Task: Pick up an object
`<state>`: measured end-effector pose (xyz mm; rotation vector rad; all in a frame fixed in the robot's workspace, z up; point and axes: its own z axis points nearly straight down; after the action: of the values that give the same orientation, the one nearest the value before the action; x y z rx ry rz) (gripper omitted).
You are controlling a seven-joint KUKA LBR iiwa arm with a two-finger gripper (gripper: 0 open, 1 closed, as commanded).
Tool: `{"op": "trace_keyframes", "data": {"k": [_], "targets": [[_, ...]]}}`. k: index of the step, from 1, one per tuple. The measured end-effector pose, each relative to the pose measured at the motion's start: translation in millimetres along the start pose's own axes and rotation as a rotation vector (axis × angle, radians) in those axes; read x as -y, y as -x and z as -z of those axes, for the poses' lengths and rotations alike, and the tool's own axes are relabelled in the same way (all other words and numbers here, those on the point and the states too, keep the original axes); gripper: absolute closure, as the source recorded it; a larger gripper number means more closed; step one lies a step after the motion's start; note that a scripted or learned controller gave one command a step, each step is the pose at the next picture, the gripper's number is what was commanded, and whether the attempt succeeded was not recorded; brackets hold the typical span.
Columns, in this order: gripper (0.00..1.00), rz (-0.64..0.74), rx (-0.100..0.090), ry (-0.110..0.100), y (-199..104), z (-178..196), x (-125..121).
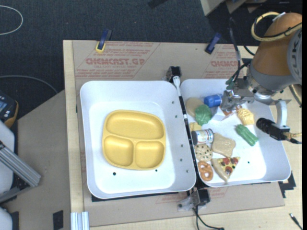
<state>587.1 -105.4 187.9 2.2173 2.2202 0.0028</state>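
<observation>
The right bin (268, 164) holds several toy foods: a blue cylinder (212, 100), a green leafy piece (202, 114), a small can (204, 136), a green pickle (246, 134), a yellow corn-like piece (245, 116), a bread slice (223, 145), a cookie (203, 151), a pretzel (206, 170) and a pizza slice (226, 166). My gripper (230, 103) hangs low over the back of this bin, just right of the blue cylinder and left of the yellow piece. A small reddish thing (227, 112) lies right under it. Nothing can be seen held.
The left bin (96, 166) carries a yellow three-compartment plate (134, 139). A ridge (184, 123) separates the two bins. The grey and orange arm (276, 56) comes in over the right bin's back right corner. A pale beige piece (194, 105) lies by the ridge.
</observation>
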Motion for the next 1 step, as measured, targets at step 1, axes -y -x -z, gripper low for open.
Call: {"op": "trace_keyframes", "data": {"k": [1], "targets": [[1.0, 0.0, 0.0, 0.002, 0.1, 39.6, -1.4]]}}
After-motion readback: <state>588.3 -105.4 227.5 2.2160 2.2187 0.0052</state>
